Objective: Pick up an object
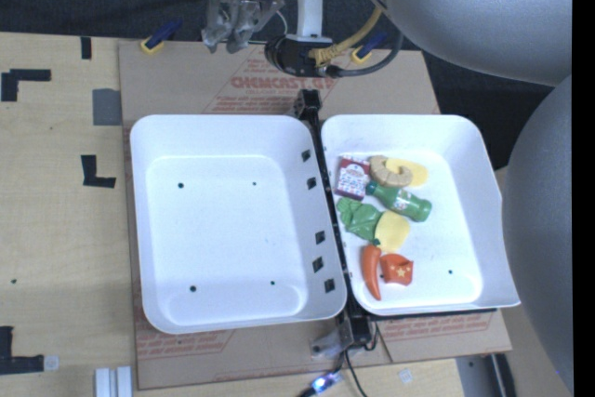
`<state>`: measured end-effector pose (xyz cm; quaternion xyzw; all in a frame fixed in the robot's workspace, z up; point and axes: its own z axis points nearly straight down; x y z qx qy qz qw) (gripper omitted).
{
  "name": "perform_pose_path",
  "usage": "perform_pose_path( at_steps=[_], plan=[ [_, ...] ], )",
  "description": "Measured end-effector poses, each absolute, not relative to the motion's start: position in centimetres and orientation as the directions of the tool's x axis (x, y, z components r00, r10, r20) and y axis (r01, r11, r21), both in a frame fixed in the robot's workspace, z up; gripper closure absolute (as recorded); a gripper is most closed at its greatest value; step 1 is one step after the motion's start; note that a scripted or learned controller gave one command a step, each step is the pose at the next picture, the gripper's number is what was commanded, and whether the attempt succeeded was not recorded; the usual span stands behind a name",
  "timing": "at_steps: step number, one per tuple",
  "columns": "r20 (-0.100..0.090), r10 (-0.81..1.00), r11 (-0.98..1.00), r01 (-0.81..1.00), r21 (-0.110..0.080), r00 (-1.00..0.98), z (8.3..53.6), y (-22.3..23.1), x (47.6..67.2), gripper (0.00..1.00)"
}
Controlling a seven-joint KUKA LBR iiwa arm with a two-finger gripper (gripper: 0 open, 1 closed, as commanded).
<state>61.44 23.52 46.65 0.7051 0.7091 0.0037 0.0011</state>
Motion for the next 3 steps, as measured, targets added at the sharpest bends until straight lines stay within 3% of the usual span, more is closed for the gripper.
perform_pose_path(
  at_steps=[1, 2, 3],
  plan=[
    [-0.007, 1.0, -0.002, 1.0, -0.017, 0.002, 25.8, 20.1, 64.5, 1.0],
    [0.007, 1.0, 0.006, 1.0, 0.017, -0.006, 49.4, 23.5, 61.9, 1.0],
    [-0.004, 1.0, 0.002, 1.0, -0.009, -0.002, 41.0, 23.3, 61.7, 1.0]
  ],
)
